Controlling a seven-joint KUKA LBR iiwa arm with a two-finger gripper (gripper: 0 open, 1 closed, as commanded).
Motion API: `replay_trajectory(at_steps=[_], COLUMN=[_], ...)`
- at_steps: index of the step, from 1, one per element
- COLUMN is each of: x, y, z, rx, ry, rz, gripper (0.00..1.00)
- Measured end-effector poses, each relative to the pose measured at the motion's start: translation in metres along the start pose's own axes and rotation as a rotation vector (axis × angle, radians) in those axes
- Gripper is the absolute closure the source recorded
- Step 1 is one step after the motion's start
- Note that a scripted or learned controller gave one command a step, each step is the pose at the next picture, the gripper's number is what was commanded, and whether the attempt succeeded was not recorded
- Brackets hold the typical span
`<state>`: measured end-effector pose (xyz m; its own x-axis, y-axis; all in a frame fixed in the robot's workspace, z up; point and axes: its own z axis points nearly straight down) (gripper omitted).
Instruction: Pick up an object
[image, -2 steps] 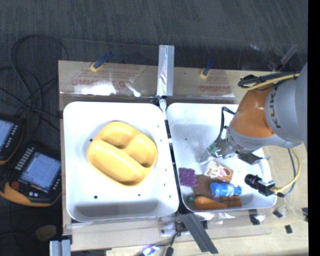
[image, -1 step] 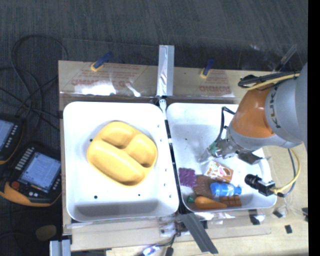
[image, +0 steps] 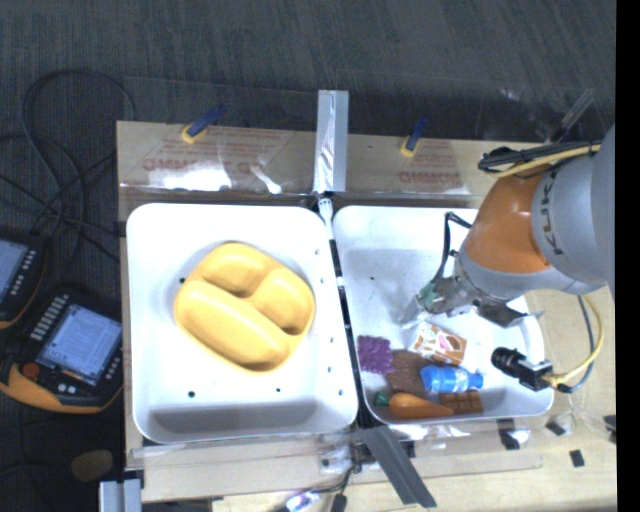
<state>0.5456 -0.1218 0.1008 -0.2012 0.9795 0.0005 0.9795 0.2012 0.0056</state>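
- The two-finger gripper (image: 432, 296) hangs over the middle of the right white bin (image: 380, 250), just far of a cluster of small items; whether it is parted or closed cannot be told at this size, and nothing shows held in it.
- Nearest candidate — the small flat packet with an orange-and-white printed face (image: 440, 345), lying just near-side of the gripper. It looks light and thin, probably slippery film; a pinch across its short edges seems the best hold, though so flat a thing may slide away.
- The blue plastic bottle-like piece (image: 450, 380) looks stiff and rounded, so taking it across its narrow width seems wise.
- The orange carrot-shaped toy (image: 412, 405) lies along the bin's near wall — that wall would likely crowd one side of a grasp.
- The purple knobbly toy (image: 374, 352) and the brown block (image: 405, 372) touch their neighbours, so a descent there could nudge several pieces.
- The left white bin (image: 150, 300) holds a large yellow rounded cushion-like object (image: 243, 305), probably too broad to grasp.
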Motion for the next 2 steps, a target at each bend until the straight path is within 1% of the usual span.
replay_trajectory(at_steps=[1, 2], x=[-0.0082, -0.0081], y=[-0.0348, -0.0348], z=[-0.0419, -0.0418], rx=[0.013, 0.013], ry=[0.001, 0.001], rz=[0.170, 0.170], gripper=[1.00, 0.00])
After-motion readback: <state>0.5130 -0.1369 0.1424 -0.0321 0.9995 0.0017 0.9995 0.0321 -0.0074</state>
